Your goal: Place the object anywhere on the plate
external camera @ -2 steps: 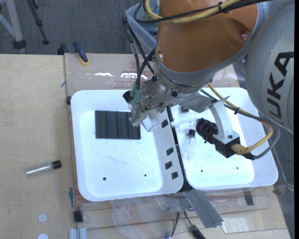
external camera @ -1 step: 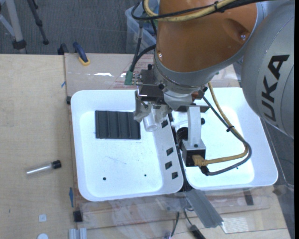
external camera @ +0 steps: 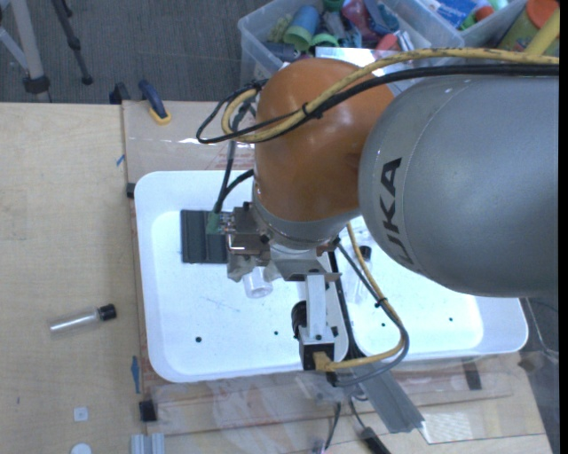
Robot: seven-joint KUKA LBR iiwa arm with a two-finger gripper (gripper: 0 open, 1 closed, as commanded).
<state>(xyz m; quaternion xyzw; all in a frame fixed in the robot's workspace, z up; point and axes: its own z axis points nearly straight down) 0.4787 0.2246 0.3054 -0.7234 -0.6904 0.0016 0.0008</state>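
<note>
A dark grey rectangular slab (external camera: 200, 238) lies flat in the left part of the white bin (external camera: 177, 337). A small green piece (external camera: 213, 223) shows at the slab's upper right corner, against the gripper. My gripper (external camera: 249, 266) hangs under the orange wrist band (external camera: 306, 146), just right of the slab and low over the bin floor. The big grey arm covers the gripper from above, and I see nothing clearly held in it. A small clear, pale part (external camera: 258, 285) shows at its lower tip.
A silver tube with a black cap (external camera: 82, 318) lies on the wooden bench left of the bin. A blue and yellow clamp (external camera: 156, 102) sits at the bin's far left corner. A clear tub of coloured toys (external camera: 355, 27) stands behind.
</note>
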